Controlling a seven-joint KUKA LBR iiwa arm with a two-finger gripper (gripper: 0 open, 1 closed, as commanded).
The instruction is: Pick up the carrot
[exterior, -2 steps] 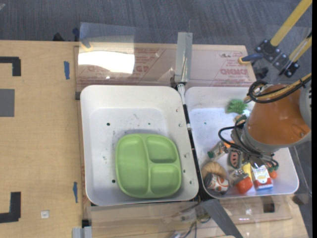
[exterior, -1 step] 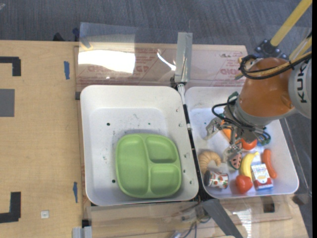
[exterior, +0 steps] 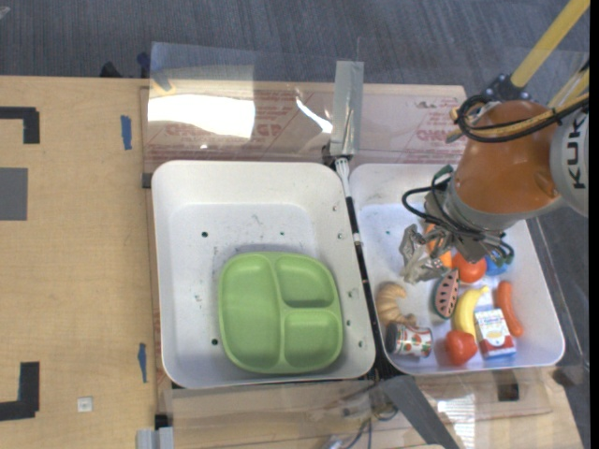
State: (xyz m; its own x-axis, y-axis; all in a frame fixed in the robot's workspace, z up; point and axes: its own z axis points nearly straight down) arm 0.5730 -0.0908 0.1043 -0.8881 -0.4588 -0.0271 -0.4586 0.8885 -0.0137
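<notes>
The arm reached in from the right and hung low over the right bin (exterior: 543, 344), its pincer (exterior: 423, 253) set down among the toy food at the bin's middle, presumably because the cluster lay there and the program had picked a spot within it. Whether the pincer was released or clenched could not be told; the metal tip was small and blurred, and nothing showed plainly between its parts. The carrot (exterior: 510, 309), a slim orange piece, lay near the bin's right wall, just beside the juice carton (exterior: 494, 333) and the banana (exterior: 468, 309), apart from the pincer's tip. That spacing suggested the aim sat left of the target, nearer the watermelon slice (exterior: 444, 297) and the croissant (exterior: 392, 297). A red tomato (exterior: 460, 346) and a small can (exterior: 412, 341) crowded the front edge, so a clean approach to the carrot likely called for coming from the open side by the wall. The left bin (exterior: 178, 251) held only a green divided plate (exterior: 280, 312), lying flat, probably as a place for later items.
</notes>
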